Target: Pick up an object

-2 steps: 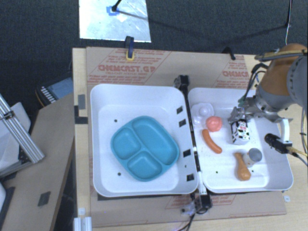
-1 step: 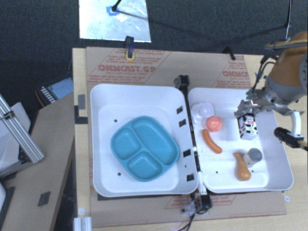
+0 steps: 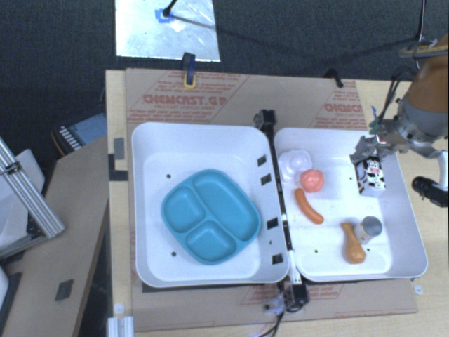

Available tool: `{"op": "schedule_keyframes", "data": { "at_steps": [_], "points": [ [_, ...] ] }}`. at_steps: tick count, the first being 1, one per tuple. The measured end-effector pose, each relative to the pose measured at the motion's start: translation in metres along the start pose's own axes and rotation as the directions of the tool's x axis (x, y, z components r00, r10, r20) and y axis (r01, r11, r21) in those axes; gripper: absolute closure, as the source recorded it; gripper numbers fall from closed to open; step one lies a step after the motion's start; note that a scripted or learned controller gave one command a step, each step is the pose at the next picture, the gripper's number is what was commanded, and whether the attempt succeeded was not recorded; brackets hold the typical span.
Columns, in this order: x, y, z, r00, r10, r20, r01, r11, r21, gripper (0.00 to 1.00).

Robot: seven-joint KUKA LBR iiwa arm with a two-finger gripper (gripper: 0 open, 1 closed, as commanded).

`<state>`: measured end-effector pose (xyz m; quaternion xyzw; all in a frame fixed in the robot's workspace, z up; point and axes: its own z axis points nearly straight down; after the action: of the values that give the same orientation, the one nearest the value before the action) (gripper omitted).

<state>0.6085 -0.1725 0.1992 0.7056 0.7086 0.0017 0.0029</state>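
A cardboard-covered bench (image 3: 231,93) carries two shallow white bins side by side. The left bin (image 3: 151,142) holds a blue divided plate (image 3: 210,216) with three compartments, lying flat near the bin's middle and turned at a slant. The right bin (image 3: 403,248) holds the smaller things. The grey arm (image 3: 428,114), with its orange band, reaches in from the right over that bin's far right corner, and its gripper (image 3: 370,154) hangs low just above a small black-and-white cow-patterned object (image 3: 372,175) that stands near the bin's right wall. The gripper's tips sit right at the top of that object, but the slant of the view hides whether they are spread or closed, and whether they touch it, so that cannot be told. Toward the bin's left wall lies a pale white rounded piece (image 3: 295,162), and touching its near side is a pink-orange ball-like fruit (image 3: 313,181). Just below that lies an orange sausage-shaped piece (image 3: 309,206), set on a diagonal. Nearer the front of the bin lies an orange-brown gourd-shaped toy (image 3: 352,243), and just beside its upper right end rests a small grey round object (image 3: 370,226). Beyond the bench, a shiny silver sheet (image 3: 167,21) lies on the dark floor.
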Motion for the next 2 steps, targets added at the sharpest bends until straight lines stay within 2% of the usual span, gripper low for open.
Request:
{"op": "schedule_keyframes", "data": {
  "at_steps": [1,2],
  "points": [
    [0.000,0.001,-0.022,1.000,0.000,-0.001,0.000,1.000,0.002,1.00],
    [0.059,-0.015,-0.016,1.000,-0.004,-0.004,0.004,1.000,0.006,1.00]
  ]
}}
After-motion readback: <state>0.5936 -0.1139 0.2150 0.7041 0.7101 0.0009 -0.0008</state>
